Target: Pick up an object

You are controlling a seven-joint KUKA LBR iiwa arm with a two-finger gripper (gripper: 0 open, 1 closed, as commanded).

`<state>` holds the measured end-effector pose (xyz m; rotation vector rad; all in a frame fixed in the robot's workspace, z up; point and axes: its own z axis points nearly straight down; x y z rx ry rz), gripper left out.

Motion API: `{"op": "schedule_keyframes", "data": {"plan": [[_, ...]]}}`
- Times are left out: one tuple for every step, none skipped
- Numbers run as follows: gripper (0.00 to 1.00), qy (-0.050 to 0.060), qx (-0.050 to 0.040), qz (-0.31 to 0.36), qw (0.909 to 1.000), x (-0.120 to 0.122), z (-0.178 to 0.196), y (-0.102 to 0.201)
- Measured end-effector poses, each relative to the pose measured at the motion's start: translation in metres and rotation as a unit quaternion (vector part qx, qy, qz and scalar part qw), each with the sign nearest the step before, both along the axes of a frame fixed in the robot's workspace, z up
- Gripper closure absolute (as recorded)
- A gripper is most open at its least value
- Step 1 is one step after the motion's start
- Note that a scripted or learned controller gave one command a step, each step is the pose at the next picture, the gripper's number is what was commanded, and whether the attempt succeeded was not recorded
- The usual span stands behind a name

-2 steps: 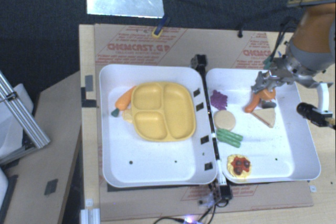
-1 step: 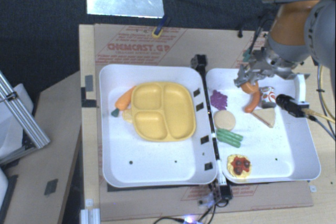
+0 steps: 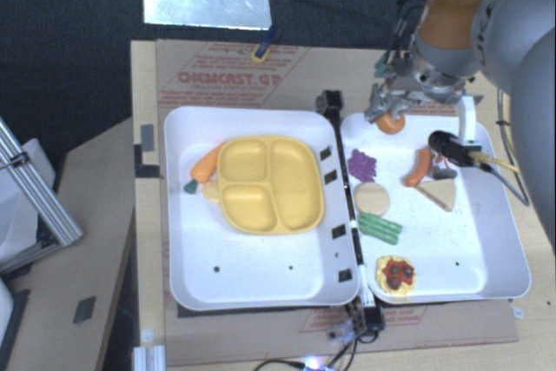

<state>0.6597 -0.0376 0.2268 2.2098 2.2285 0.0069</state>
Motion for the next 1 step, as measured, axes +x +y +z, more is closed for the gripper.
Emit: {"op": "schedule_keyframes", "data": {"plan": [[1.0, 0.002, -0.0003, -0.001, 1.0, -0.0067, -0.005, 0.0256]]}}
